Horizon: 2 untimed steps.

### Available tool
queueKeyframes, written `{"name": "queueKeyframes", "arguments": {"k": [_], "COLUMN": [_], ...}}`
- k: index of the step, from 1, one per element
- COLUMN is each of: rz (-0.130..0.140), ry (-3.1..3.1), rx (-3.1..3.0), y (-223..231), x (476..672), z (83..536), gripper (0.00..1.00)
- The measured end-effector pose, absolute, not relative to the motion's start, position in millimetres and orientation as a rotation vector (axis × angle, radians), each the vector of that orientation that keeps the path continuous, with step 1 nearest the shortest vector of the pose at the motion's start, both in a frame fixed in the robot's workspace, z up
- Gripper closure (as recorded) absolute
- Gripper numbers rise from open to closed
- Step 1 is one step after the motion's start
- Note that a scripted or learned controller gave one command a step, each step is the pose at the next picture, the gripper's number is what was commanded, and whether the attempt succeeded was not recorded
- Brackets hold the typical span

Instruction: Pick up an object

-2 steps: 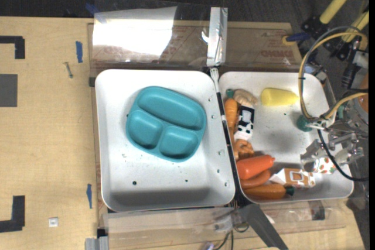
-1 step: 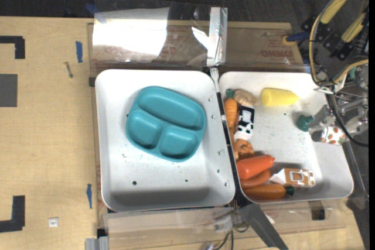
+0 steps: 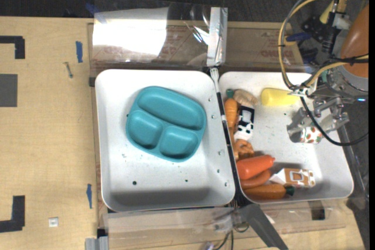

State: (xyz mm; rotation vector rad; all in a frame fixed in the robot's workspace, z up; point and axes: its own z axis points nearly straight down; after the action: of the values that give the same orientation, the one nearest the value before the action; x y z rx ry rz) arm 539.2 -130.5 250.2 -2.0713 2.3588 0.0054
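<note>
My gripper [image 3: 315, 123] hangs over the right side of the right bin [image 3: 340, 184], its fingers spread open. A small white toy with orange and green spots [image 3: 312, 136] lies just under and in front of the fingertips; it is not clamped. Along the bin's left wall lie an orange carrot [image 3: 231, 113], a black-and-white toy [image 3: 245, 121] and a beige piece [image 3: 243, 96]. A yellow object [image 3: 276, 96] rests at the back. At the front lie a red-orange carrot [image 3: 255, 165], another orange piece [image 3: 266, 190] and a white-orange box [image 3: 297, 177].
The left bin [image 3: 117, 173] holds a teal divided plate [image 3: 166, 122]. Clear plastic sheeting [image 3: 152, 35] stands behind the bins. Cables [image 3: 293, 20] loop above the right bin's back edge. Wooden bench [image 3: 41, 126] spreads to the left.
</note>
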Motion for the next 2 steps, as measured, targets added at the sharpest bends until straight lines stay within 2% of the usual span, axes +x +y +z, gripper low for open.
{"name": "queueKeyframes", "arguments": {"k": [1,2], "rz": [0.0,-0.004], "ry": [2.299,2.507], "rx": [-2.136,-1.879], "y": [-94.6,-84.9], "x": [480.8,528.2], "z": [245.1,292.2], "gripper": [1.0,1.0]}}
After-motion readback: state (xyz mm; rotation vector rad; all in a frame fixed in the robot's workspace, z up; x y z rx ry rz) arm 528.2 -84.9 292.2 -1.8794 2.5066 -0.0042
